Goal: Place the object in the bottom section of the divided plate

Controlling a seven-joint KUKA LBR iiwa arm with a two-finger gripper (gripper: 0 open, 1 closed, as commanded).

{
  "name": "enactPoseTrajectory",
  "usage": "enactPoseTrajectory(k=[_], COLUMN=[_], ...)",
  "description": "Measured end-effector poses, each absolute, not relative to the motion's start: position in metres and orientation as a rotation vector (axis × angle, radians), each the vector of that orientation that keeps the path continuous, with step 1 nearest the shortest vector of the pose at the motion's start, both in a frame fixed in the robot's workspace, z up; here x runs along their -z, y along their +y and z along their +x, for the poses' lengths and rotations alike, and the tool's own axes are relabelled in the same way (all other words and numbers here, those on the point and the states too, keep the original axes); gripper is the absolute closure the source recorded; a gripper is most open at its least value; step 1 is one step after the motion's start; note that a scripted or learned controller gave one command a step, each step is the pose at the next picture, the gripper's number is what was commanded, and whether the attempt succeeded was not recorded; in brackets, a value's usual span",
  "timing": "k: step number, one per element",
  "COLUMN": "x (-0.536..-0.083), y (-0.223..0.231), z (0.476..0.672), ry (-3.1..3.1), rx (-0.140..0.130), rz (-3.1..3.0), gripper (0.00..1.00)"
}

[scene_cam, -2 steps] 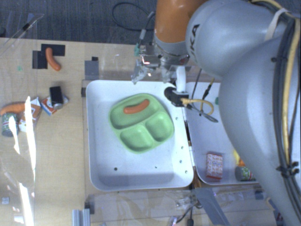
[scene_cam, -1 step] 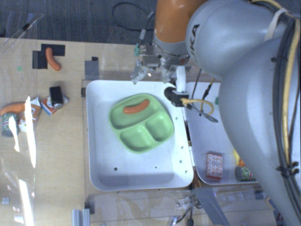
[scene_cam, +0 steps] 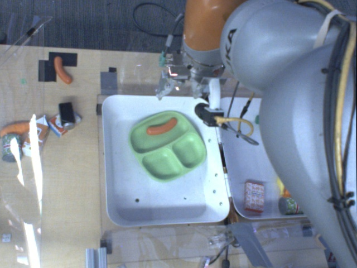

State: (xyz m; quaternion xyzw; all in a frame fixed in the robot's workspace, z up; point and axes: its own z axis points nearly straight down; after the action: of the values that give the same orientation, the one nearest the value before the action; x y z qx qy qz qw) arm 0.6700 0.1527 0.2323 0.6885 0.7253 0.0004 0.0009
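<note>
Lying on the worktop at far left are an orange carrot-like piece and, higher up, an orange sausage shape on a black patch. The left white bin holds the green divided plate, with the orange hot dog in its large upper section, not the bottom one. The fingers hover above the bin's far rim; whether they are apart or together, I cannot tell. The right bin holds a small red-patterned box.
</note>
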Motion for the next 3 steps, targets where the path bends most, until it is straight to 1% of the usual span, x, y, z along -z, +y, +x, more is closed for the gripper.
enactPoseTrajectory(k=[2, 3], x=[-0.232, -0.275], y=[0.153, 0.182], z=[0.670, 0.654], ry=[2.277, 2.347], rx=[-0.001, -0.002], rz=[2.162, 2.085], gripper=[0.00, 0.00])
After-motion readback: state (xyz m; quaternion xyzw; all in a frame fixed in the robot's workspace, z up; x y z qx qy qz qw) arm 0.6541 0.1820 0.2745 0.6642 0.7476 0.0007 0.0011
